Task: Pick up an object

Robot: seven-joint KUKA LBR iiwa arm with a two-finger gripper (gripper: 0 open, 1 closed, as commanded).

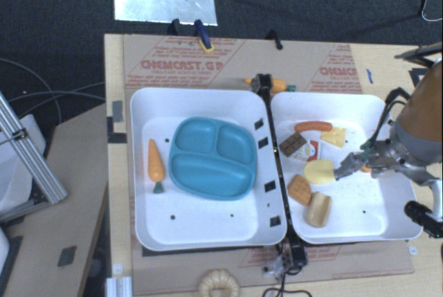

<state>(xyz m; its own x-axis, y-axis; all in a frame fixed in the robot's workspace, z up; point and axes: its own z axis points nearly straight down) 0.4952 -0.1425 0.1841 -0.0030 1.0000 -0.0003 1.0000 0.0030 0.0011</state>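
Note:
The right bin (360,216) holds several toy foods: a red sausage (313,127), a yellow cheese wedge (334,137), a brown chocolate bar (293,145), a yellow round piece (320,171), a waffle-like cracker (300,189) and a tan bread piece (318,209). My gripper (344,170) reaches in from the right, low over the bin, with its tip just right of the yellow round piece. Nothing shows between its fingers.
The left bin (149,219) holds a blue divided plate (211,157) and an orange carrot (156,163) by its left wall. A black divider (271,150) runs between the bins. A tan ring (219,284) lies on the bench in front.

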